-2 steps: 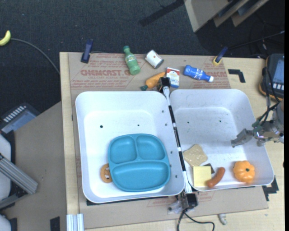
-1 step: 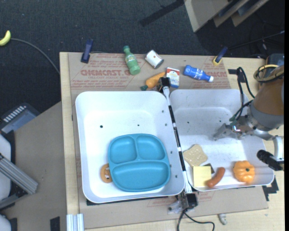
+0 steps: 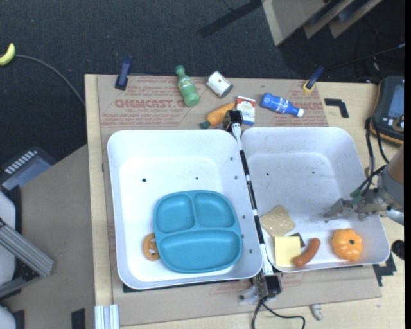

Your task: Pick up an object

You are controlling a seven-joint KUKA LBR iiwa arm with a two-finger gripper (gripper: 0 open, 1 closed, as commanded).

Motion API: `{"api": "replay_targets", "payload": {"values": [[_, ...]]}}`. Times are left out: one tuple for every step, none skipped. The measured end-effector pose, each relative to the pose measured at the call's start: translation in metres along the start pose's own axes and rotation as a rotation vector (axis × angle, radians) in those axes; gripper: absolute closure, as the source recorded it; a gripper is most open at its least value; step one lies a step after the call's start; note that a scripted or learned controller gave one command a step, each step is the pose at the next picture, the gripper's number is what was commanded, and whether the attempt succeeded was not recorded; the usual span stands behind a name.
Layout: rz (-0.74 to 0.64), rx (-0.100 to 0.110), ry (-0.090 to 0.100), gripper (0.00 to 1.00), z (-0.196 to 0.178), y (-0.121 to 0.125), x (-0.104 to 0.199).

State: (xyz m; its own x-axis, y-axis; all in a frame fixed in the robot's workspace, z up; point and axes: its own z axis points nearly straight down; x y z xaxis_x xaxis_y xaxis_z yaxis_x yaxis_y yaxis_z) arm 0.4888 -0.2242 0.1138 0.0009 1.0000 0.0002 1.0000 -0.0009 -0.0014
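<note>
Dark grey carpet floor (image 3: 96,32) is running across the top, with a thin cable (image 3: 61,74) curving over it from a yellow object (image 3: 6,53) at the left edge. A tan counter (image 3: 106,212) is sitting below, topped by a cardboard sheet (image 3: 154,99) showing red printed lettering. Blue clamps (image 3: 123,72) (image 3: 313,78) are gripping the sheet's far edge. Beige furniture (image 3: 321,19) is jutting in at top right. A grey ribbed piece (image 3: 22,247) is lying at far left. Even overhead light is falling, with soft shadows.

Even, bright overhead light, soft shadows, mild glare on bins (image 3: 128,193), slight blur.
</note>
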Motion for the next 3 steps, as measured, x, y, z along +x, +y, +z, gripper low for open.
{"api": "replay_targets", "payload": {"values": [[0.001, -0.002, -0.001, 1.00, -0.010, 0.001, 0.000], [-0.004, -0.005, 0.000, 1.00, -0.082, 0.089, 0.060], [-0.001, 0.000, 0.000, 1.00, -0.095, 0.039, 0.063]]}}
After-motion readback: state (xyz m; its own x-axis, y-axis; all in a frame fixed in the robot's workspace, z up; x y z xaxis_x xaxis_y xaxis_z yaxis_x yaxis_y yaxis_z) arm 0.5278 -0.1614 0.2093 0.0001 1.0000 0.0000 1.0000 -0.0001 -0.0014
